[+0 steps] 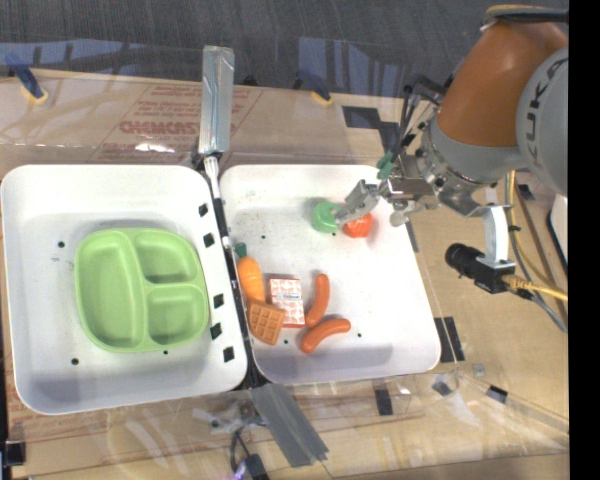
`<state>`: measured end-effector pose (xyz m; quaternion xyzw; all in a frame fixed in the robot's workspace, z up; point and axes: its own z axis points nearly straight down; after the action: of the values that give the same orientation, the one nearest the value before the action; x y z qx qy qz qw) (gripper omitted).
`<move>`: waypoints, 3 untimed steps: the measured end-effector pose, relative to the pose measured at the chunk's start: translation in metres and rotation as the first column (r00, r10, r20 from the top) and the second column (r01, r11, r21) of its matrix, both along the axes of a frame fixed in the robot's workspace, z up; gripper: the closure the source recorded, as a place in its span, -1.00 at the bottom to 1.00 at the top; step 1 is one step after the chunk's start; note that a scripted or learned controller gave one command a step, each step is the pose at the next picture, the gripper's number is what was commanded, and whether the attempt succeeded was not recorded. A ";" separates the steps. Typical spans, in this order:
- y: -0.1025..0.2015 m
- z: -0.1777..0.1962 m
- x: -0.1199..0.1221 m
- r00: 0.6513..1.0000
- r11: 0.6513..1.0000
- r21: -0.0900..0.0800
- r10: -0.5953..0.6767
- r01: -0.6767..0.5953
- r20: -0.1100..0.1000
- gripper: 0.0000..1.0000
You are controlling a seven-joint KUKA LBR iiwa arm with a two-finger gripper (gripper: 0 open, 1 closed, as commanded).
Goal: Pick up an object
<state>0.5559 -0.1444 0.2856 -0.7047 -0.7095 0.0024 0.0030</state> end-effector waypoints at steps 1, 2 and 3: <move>0.014 -0.161 -0.037 1.000 1.000 0.001 0.018 -0.018 -0.003 -1.00; -0.012 -0.189 -0.050 0.998 0.998 0.003 0.064 -0.064 0.015 -1.00; 0.024 -0.189 -0.019 0.998 0.999 -0.003 -0.053 0.053 0.014 -1.00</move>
<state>0.5373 -0.1203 0.0963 -0.7234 -0.6904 -0.0016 -0.0029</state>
